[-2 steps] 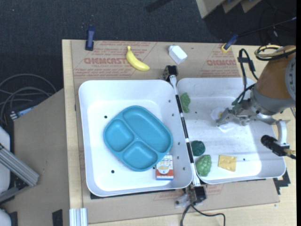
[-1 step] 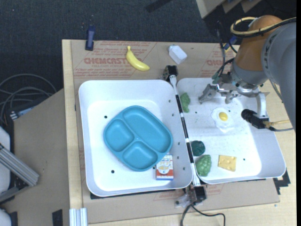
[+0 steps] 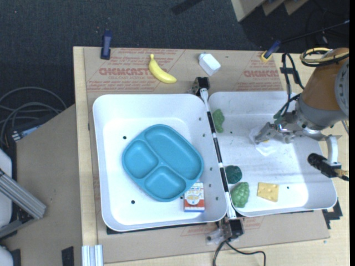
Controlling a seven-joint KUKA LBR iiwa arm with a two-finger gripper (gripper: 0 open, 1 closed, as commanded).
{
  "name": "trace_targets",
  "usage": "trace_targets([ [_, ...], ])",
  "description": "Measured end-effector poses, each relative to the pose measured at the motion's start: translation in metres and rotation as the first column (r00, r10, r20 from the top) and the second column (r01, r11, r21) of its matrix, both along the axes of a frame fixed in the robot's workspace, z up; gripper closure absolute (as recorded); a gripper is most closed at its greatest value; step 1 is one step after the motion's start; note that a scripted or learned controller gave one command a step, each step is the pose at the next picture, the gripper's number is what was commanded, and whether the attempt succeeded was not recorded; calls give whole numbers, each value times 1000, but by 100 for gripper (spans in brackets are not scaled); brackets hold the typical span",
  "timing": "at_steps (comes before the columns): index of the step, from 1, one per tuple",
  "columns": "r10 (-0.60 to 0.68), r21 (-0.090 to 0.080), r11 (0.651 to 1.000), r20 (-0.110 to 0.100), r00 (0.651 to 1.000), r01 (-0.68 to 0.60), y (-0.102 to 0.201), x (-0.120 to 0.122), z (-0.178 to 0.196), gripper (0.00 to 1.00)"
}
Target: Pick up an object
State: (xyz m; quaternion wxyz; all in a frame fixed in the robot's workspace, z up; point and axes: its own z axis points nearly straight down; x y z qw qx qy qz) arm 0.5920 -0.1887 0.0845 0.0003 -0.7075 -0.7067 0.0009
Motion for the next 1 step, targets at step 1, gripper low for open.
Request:
trace_targets([
  [1,0,1,1000,1,1000,0,-17,-66,20,0],
])
